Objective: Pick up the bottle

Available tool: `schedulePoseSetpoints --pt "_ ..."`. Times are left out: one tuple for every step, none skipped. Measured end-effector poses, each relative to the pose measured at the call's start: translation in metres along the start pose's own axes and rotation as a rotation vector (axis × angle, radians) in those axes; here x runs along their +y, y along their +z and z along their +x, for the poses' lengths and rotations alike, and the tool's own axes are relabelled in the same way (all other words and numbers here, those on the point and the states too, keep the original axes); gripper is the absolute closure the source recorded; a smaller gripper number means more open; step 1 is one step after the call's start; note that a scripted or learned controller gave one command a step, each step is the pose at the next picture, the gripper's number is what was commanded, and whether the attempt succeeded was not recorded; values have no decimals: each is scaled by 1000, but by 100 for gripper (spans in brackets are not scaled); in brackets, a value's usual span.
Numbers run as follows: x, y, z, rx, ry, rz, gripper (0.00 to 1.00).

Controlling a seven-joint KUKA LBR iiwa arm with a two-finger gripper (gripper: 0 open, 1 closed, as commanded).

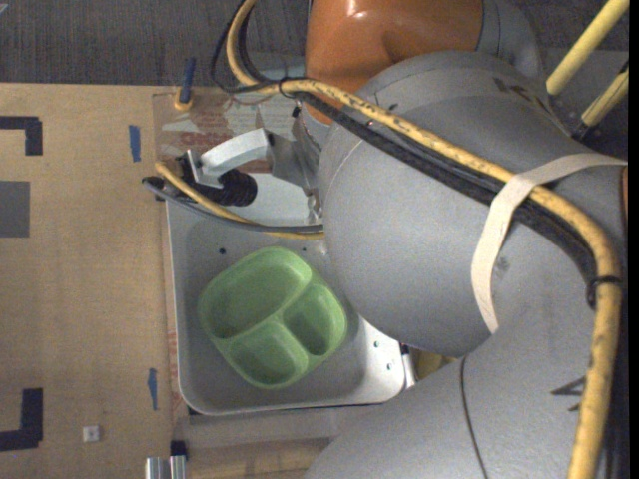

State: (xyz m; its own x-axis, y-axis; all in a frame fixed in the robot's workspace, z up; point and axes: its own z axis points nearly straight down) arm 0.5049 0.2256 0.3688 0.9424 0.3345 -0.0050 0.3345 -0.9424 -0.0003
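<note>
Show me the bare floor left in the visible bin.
Free: the strip of white bin floor between the green divided plate and the left wall, plus a patch above the plate. Crowded: the top end, under the arm, cables and white fitting.

Robot arm (449, 228): broad, rounded grey housings with a smooth matt surface. A glossy orange band (384, 18) sits above the wrist. A yellow cable (559, 208) paired with a black one runs across the housing, bound by a pale strap (499, 238). More yellow cable loops (240, 28) curve near the wrist, beside a white bracket (232, 154).
</note>
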Motion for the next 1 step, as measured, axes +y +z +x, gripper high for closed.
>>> schedulePoseSetpoints --pt "4 -66 15 1 -257 -1 100"
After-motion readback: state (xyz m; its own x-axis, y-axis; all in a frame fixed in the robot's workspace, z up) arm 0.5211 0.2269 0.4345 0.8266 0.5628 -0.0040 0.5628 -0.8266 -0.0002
